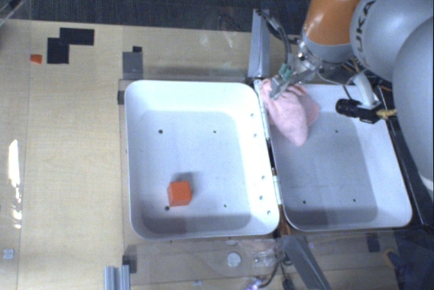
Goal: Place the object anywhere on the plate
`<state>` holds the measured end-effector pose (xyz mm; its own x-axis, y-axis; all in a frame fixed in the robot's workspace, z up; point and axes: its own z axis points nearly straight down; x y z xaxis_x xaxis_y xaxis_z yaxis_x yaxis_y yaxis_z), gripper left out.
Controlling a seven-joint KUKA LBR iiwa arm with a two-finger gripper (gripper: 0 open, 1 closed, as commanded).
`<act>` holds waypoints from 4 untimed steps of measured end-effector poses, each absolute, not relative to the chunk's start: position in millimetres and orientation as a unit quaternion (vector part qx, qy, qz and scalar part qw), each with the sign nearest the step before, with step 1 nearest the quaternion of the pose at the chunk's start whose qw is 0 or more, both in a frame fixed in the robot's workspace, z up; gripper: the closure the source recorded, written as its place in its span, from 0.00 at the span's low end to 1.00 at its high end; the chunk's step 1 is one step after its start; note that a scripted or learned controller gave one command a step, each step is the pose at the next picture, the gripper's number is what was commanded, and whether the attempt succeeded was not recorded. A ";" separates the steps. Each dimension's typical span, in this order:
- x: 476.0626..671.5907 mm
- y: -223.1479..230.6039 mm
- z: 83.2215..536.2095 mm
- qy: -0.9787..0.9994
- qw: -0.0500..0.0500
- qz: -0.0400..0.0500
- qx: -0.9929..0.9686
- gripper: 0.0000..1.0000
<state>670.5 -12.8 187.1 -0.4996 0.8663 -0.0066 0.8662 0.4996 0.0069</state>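
Note:
A pink cloth [293, 115] hangs at the far left corner of the right bin [339, 180], close to the wall shared by the two bins. Its top edge is pinched between the fingers of my gripper [284, 81], which is shut on it. The cloth droops down and to the right, and its lower end lies near or on the bin floor. The orange band and grey wrist of the arm rise just behind the gripper.
A small orange block [180, 193] lies in the near left part of the left bin [203, 139]. A black fitting [356, 108] on the arm juts over the right bin. Black shapes [66, 43] and a small orange tag [36, 59] lie on the bench at far left.

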 end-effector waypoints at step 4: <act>632.3 152.6 229.7 1.000 0.006 0.003 0.000 1.00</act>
<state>632.3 152.6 229.7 -0.9999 -0.0001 -0.0128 -0.0002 1.0000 0.0053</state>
